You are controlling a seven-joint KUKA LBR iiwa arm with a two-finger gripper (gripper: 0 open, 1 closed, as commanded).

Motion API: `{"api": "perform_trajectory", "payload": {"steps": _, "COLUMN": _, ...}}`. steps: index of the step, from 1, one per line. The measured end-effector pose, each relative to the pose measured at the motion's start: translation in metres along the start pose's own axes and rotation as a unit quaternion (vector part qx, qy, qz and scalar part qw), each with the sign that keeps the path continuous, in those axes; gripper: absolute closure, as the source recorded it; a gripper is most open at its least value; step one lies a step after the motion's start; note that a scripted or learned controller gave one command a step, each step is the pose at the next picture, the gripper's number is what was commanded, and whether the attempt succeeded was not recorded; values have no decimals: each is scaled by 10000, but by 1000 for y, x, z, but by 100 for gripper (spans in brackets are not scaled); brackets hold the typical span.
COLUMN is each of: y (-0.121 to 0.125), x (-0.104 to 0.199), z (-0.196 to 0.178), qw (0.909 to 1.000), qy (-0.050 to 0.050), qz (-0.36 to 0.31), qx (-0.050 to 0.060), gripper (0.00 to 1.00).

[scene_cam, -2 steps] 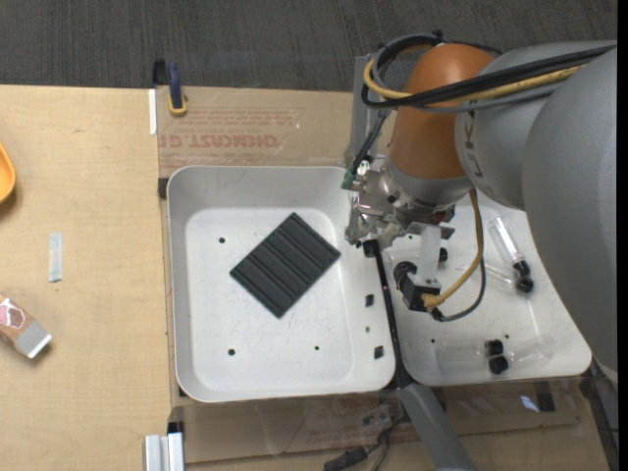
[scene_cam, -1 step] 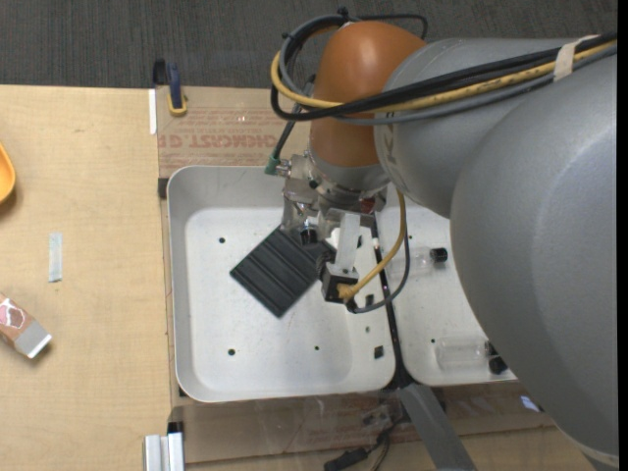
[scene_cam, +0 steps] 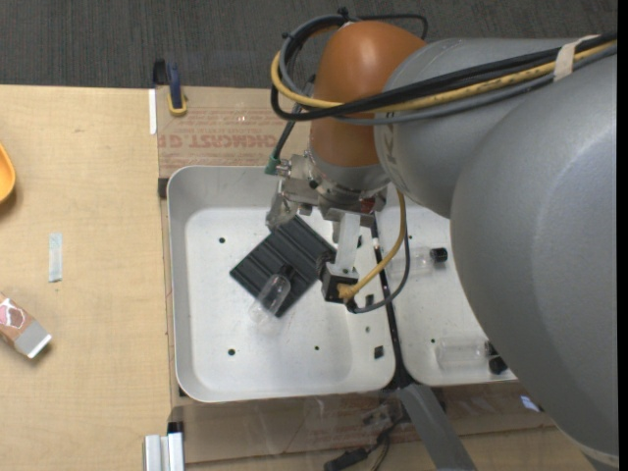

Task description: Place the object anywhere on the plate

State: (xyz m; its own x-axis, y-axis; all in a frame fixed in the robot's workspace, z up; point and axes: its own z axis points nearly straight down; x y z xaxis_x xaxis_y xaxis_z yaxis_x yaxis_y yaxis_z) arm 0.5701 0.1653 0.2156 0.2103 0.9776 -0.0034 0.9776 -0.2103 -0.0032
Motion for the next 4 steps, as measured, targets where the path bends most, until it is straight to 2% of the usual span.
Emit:
{"api": "perform_trajectory", "payload": {"steps": 1, "y": 31, "x": 28, "z": -121, "qw": 9844, "qy": -2, "qz": -1759, "qx": -13, "gripper": 0}}
{"api": "perform_trajectory", "payload": {"steps": 2, "y": 31, "x": 27, "z": -128, "qw": 9844, "qy": -20, "qz": -1761, "qx": -3, "gripper": 100}}
{"api": "perform_trajectory", "payload": {"steps": 3, "y": 57, "x": 47, "z": -159, "qw": 9959, "qy": -5, "qz": 905, "qx": -2, "gripper": 100}}
{"api": "perform_trajectory", "payload": {"steps": 4, "y": 57, "x": 48, "z": -159, "qw": 9959, "qy": -6, "qz": 906, "qx": -2, "gripper": 0}}
